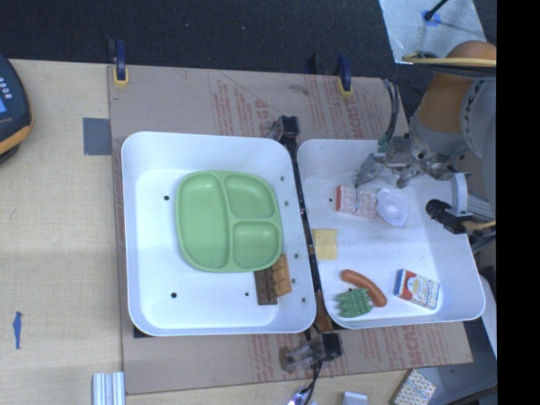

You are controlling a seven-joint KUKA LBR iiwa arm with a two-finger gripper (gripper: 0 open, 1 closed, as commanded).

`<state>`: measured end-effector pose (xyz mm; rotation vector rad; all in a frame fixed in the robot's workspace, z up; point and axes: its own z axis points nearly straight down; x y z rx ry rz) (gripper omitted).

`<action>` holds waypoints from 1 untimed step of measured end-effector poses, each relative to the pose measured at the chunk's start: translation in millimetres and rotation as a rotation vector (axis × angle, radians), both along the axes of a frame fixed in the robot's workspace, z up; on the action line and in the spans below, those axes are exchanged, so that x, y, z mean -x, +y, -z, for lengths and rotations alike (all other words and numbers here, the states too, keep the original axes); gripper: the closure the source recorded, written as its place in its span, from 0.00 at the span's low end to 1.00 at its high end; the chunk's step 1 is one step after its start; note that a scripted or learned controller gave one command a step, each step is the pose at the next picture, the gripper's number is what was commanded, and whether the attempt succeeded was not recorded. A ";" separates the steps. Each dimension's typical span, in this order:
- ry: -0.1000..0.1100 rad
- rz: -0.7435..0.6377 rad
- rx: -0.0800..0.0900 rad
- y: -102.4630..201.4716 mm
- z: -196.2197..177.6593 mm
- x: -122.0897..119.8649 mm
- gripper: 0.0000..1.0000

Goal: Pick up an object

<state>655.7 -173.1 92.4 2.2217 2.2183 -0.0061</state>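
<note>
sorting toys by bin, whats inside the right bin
The right bin holds a sausage, green toy, yellow square, two small cartons and a clear cup.

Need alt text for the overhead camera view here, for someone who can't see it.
The arm's tool hangs over the far end of the right white bin, which holds small packets, a yellow square, a toy sausage and a green toy. The left bin holds a green divided plate and a brown block.

Green tray (228,221) — matt plastic; bins (152,310) — smooth white.
</note>
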 end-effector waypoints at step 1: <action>0.005 -0.005 -0.004 38.8 0.3 43.6 0.00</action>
